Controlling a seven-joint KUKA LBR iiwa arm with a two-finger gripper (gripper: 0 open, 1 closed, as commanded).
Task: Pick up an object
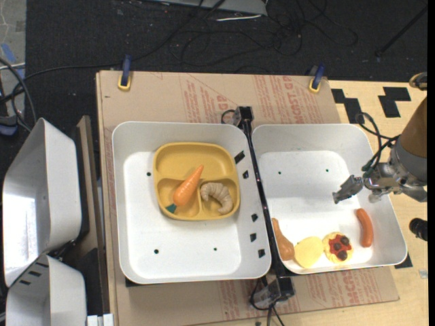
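My gripper (358, 190) hangs over the right side of the right bin (306, 148), reaching in from the right. Just below it lies a small red sausage (366, 227). Along the bin's front edge sit a round toy pizza (338, 246) with red and dark toppings, a pale yellow disc (309, 251) and an orange-brown drumstick-like piece (283, 240). In the left bin (136, 250), a yellow divided plate (170, 161) holds an orange carrot (188, 185) and a pale curled shrimp (217, 195). I see nothing held by the gripper.
Both bins rest on a cardboard-covered bench (204, 94) with blue-and-yellow clamps (124, 74) at the back. A black divider strip (253, 182) runs between the bins. Grey containers (37, 189) stand off the bench to the left. Cables lie on the dark floor behind.
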